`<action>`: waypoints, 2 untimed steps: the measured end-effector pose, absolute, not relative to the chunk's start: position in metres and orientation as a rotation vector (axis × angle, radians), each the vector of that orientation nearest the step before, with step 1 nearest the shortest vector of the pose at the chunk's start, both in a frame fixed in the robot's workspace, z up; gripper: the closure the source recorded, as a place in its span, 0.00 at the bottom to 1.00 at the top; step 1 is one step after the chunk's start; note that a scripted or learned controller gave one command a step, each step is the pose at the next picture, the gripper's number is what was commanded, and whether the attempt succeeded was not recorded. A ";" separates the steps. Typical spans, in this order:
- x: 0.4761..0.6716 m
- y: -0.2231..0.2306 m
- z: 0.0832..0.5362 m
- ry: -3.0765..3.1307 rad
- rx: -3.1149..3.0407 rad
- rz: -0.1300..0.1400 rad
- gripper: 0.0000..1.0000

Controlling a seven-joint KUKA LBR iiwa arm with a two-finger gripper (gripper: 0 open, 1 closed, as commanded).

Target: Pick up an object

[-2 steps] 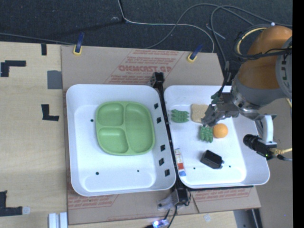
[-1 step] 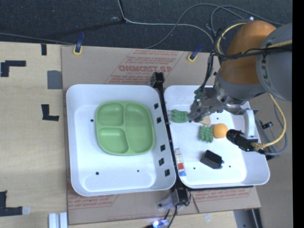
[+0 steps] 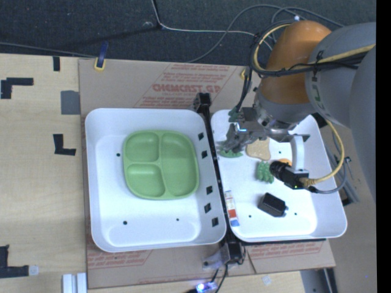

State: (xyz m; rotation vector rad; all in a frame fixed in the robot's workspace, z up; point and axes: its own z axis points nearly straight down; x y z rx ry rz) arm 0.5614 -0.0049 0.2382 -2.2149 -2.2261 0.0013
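— Closest to us, that black block [image 3: 273,204] lies low in the right bin [image 3: 324,224].
— Yes, but the gripper [image 3: 234,141] hangs over the green scrap [image 3: 230,154] by that bin's left wall. Spread or pinched, I can't tell. I'd say it should centre on the scrap, clear of the wall, before lifting.

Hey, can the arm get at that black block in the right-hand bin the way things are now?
Probably yes. The black block lies alone on bare floor of the right bin, nothing on or against it, and the gripper is over that same bin.
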 end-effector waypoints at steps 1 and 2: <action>0.569 0.048 0.227 -2.227 -2.213 0.002 1.00; 0.578 0.098 0.227 -2.227 -2.214 0.001 1.00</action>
